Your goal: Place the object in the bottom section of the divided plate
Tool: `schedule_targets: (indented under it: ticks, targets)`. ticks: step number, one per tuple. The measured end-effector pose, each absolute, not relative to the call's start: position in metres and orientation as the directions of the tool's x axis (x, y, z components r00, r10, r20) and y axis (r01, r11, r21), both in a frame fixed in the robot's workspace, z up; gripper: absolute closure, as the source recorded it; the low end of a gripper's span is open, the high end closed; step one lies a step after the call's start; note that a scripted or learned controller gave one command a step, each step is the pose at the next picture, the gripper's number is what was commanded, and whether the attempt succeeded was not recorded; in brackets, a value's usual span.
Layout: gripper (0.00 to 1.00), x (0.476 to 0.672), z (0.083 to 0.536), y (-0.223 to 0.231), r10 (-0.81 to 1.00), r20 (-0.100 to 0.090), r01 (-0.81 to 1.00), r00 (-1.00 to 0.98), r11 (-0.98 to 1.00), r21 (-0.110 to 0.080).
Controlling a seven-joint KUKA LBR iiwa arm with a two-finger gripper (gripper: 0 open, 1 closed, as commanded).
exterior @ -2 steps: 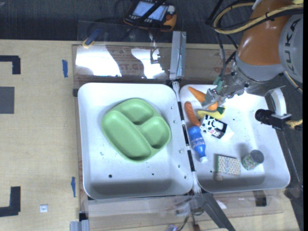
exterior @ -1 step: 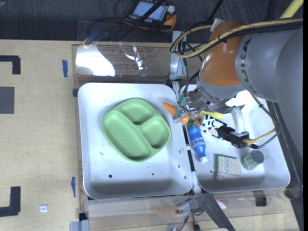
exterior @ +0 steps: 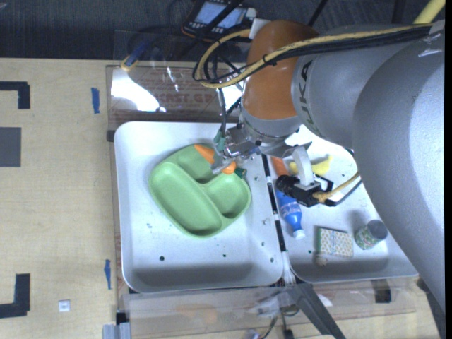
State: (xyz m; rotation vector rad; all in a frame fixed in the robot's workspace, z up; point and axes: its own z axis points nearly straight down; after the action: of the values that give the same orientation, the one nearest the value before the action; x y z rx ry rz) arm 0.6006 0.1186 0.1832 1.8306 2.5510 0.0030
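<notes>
- The tool (exterior: 227,155) hangs over the green divided plastic plate's (exterior: 199,193) upper rim; its opening I cannot tell.
- The small orange object (exterior: 205,152) sits beside it; released here, it would probably land in the wrong section.

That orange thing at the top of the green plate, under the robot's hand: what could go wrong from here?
1. The orange object lies at the upper sections of the green divided plate, near the ridge, not the bottom one, so it could be released in the wrong section.
2. The hand sits low over the plate's rim and might nudge the plate within the left bin.
3. Whether it grips the object is unclear, so it may come up with nothing.
</notes>
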Motion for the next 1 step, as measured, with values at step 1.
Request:
schedule_targets:
  ticks: [1]
  targets:
    - [1.0, 0.6557, 0.1729, 0.1573, 0.972, 0.0, 0.972, -0.234, 0.234, -0.001]
